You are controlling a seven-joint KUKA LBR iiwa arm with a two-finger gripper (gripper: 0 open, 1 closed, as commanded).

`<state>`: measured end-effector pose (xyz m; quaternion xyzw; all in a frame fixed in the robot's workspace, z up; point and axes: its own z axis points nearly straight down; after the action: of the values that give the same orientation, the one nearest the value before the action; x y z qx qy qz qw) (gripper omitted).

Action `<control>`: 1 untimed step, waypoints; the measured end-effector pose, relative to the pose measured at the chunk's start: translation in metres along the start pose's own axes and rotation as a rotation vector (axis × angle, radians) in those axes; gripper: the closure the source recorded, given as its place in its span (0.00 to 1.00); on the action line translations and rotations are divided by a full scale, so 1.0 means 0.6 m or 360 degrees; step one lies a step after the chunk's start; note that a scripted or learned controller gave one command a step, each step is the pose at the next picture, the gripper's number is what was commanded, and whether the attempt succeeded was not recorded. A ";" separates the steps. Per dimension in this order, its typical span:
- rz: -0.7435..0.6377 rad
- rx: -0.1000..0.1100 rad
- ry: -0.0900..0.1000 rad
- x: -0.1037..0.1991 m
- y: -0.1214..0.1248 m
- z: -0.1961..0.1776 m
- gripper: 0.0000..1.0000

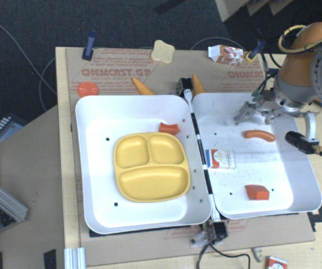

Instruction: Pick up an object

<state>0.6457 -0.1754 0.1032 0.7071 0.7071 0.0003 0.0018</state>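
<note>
Two white bins on a cardboard-covered tabletop (122,72), dark carpet around.
I saw the gripper (257,112) spread, holding nothing, above the right bin (295,195); sausage (258,134) just beside it.

The arm (309,55) is cut off by the right edge, so its upper links are out of sight. The gripper (257,112) is small and blurred, its fingers too indistinct to read. A small carton (276,261) is cut by the bottom edge. The print on the carton (221,159) in the right bin (295,195) is too small to read.
</note>
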 end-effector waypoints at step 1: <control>0.0001 0.0007 0.0004 0.005 -0.059 0.021 0.00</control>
<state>0.6101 -0.1727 0.0904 0.7073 0.7069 -0.0004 -0.0007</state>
